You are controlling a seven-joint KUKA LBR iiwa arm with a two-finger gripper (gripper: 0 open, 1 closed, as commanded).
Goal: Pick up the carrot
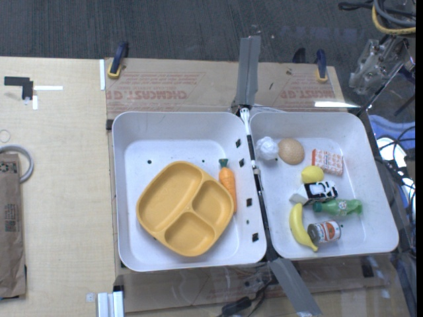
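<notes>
Carrot [227,180] lying in the left bin [125,197], touching the yellow divided plate [186,208]. Pincer [377,61] at upper right; its state cannot be told.

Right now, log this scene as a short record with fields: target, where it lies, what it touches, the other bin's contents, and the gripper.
target: carrot
location: left bin, near its right wall, green top pointing away from the camera
contact: lies against the right rim of the yellow plate
right bin: banana, can, green bottle, lemon, egg-like ball, red and white packet
gripper: top right, outside both bins, far from the carrot
</notes>
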